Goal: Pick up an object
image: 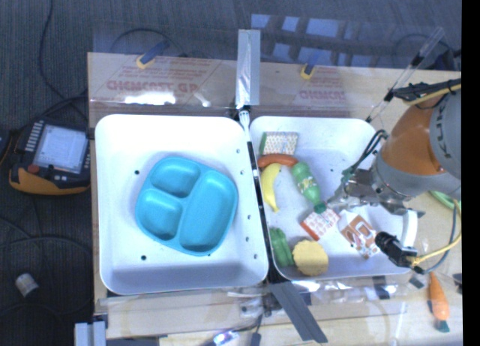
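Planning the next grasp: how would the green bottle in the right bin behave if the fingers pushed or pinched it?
The green bottle lies on its side, so its rounded body would probably roll if nudged from the side. It looks like smooth plastic, likely slippery and light. The banana close beside it might block a roll that way.

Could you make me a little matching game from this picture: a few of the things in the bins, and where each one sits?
Things:
1. blue tray
2. banana
3. green bottle
4. yellow lump

Places:
A. right bin, near front edge
B. left bin
C. right bin, against its left wall
D. right bin, middle, lying slantwise

Pairs: 1-B, 2-C, 3-D, 4-A
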